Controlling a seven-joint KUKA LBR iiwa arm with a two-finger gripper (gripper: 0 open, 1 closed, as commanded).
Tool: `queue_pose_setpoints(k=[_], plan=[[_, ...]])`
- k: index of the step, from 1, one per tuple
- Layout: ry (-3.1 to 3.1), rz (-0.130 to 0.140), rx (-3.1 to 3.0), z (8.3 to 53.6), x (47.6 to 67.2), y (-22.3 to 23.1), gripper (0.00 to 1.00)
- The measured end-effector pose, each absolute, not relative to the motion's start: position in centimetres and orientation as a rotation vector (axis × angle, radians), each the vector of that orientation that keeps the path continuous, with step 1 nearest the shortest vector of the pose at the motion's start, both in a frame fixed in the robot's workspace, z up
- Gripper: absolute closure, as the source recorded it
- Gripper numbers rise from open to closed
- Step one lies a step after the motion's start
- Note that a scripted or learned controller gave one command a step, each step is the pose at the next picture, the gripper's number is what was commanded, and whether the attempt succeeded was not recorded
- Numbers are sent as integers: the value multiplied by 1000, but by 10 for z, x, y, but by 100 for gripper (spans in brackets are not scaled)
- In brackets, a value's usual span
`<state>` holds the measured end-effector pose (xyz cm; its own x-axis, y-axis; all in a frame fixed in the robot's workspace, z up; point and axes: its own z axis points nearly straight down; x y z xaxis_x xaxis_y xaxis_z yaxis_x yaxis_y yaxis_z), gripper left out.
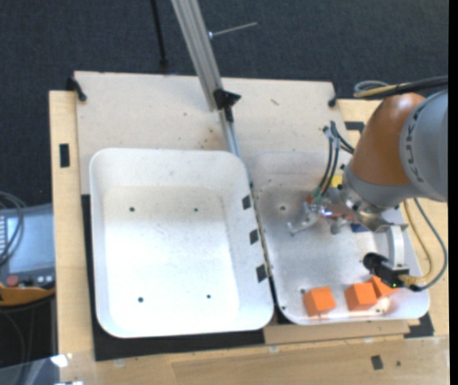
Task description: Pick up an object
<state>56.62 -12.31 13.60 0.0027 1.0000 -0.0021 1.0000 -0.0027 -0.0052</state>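
Observation:
Two orange blocks lie near the front edge of the right bin (293, 179): one (319, 301) to the left, the other (362, 295) just right of it. My gripper (313, 216) hangs over the middle of the right bin, well behind both blocks and apart from them. The grey arm with its orange band (385, 139) comes in from the right and covers the bin's right side. Nothing shows in the gripper.
The left bin (100, 167) sits beside the right one, with black clips (254, 235) along their shared edge. A slanted aluminium rail (200, 46) rises behind the bins. Cables and a black connector (381, 269) hang by the arm, above the right block.

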Motion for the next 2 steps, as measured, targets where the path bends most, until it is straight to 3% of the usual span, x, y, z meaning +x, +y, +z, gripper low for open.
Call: queue_pose_setpoints(k=[1, 2], plan=[[-2221, 1, -2227, 97, 567, -125, 0], [-2213, -8, -2236, 109, 569, -125, 100]])
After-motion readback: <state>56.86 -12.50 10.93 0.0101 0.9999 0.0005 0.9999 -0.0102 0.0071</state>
